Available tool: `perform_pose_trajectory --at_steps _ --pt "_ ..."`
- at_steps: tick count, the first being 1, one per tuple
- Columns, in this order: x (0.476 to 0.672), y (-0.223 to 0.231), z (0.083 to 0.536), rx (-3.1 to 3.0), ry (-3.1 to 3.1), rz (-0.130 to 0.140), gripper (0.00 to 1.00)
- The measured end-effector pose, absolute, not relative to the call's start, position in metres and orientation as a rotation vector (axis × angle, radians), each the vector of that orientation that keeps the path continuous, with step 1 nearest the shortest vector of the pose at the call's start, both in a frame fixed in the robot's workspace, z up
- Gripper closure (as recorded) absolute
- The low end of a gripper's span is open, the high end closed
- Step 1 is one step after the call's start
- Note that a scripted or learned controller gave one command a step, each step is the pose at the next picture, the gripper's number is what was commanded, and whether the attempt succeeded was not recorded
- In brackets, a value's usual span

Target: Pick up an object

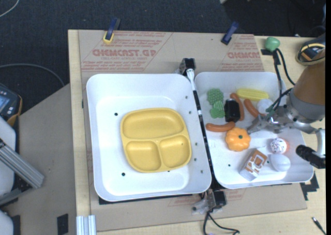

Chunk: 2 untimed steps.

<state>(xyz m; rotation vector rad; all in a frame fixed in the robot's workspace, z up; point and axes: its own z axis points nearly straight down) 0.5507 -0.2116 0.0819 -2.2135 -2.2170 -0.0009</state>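
The small box lies nearest, at the right bin's front edge, with a white ball and the pumpkin just behind. The gripper hangs low above the pumpkin, and I cannot tell whether it is open. To grab cleanly it should centre over the pumpkin, clear of the sausage beside it.

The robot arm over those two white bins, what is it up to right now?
The arm reaches in from the right, its gripper low over the right bin, among toy foods: an orange pumpkin, a carrot, green pieces, a yellow corn cob. Nothing is visibly lifted yet. The left bin holds a yellow divided plate.
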Motion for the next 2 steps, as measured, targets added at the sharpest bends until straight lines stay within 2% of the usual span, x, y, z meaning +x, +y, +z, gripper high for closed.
perform_pose_trajectory --at_steps 1,2 --pt "0.552 -0.213 0.095 -2.22 -2.221 -0.002 1.0" --pt "0.556 -0.217 0.139 -2.226 -2.226 -0.003 1.0"
